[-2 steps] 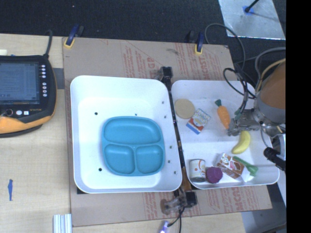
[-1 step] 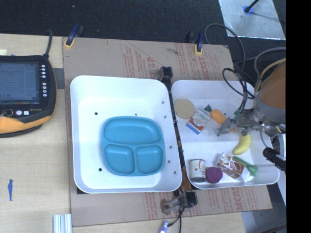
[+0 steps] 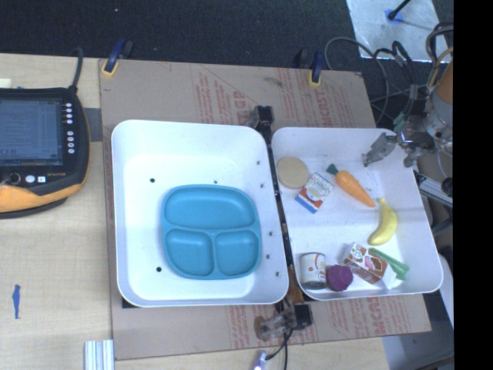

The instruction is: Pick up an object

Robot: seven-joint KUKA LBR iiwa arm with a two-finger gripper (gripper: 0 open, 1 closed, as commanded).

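Two white bins sit side by side on the surface (image 3: 54,284), on a brown board clamped at the far edge, prob. so nothing shifts while the arm works.

Left bin (image 3: 139,153): holds one blue tray (image 3: 209,230) w/ three compartments, lying flat near the middle, nothing in it.

Right bin (image 3: 420,222): holds the pickable objects, scattered loosely, mostly apart, which leaves room to reach most of them. Far-left corner: tan disc (image 3: 292,172), w/ a small red-white-blue carton (image 3: 314,192) just beside it. Mid-bin: carrot (image 3: 354,186), lying at a slant, green end toward the far side. Right side: banana (image 3: 384,223), pointing near-to-far. Near edge is crowded: a small can (image 3: 312,269), a purple item (image 3: 340,277) touching it, then a red-white packet (image 3: 366,262) resting over a green item (image 3: 394,266). That cluster looks harder to grab from cleanly.

Pincer (image 3: 380,148) hangs over the far right part of the right bin, reaching in from the right, w/ nothing between its fingers. Can't tell if it's spread or clenched; too small and blurred. Nearest object is the carrot, just toward the near-left of it, so prob. the likeliest target. No object lifted yet.

Tablet (image 3: 35,141) w/ orange edge lies on the surface at far left, well away from both bins.
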